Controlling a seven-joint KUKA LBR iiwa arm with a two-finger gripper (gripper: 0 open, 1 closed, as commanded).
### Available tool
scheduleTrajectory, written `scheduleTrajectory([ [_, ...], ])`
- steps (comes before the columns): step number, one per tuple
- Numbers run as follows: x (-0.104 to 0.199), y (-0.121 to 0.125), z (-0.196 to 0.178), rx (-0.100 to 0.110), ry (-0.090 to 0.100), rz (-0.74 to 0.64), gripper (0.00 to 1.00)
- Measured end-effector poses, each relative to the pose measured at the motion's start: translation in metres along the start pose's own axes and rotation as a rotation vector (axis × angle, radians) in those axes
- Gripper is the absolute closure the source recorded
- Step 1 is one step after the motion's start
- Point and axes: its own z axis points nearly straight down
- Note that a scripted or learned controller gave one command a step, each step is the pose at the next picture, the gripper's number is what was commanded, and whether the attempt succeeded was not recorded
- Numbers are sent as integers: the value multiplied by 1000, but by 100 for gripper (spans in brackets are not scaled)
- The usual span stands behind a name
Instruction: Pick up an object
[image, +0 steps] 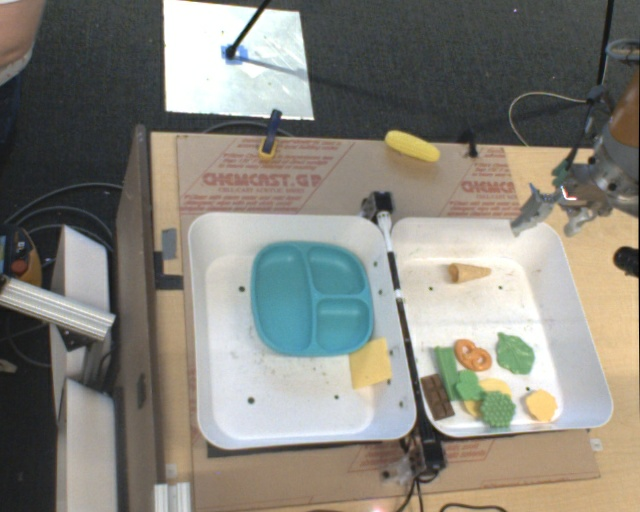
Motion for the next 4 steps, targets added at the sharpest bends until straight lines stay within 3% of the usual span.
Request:
scheduleTrajectory([
  [1, 64, -36, 115, 11, 5, -5, 0],
  [2, 17, -77, 168, 3, 1, 4, 0],
  [3, 109, -71, 131, 0, 2, -6, 0],
  [4, 52, 43, 162, -12, -3, -3, 0],
])
